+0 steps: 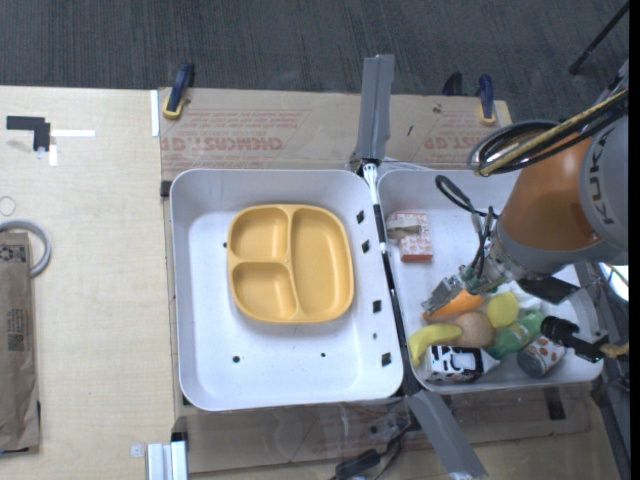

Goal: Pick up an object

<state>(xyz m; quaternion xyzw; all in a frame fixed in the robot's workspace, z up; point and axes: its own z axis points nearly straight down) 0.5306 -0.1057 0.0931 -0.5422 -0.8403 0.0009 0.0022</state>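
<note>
Over the right bin [440, 200], I have the arm [548, 208] reaching down into the clutter.
Largest first: the left bin [200, 368] keeps a yellow divided plate [290, 264] alone at its middle, so my pickable objects crowd the right bin's near corner, which I judge is why the arm aims there. The gripper [478, 273] hangs just above an orange carrot [462, 306], beside a yellow banana [432, 338] and brown potato [476, 330]. I cannot tell its grip state from this slant.

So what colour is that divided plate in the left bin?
Yellow; the divided plate shows clearly in the camera view.
</note>
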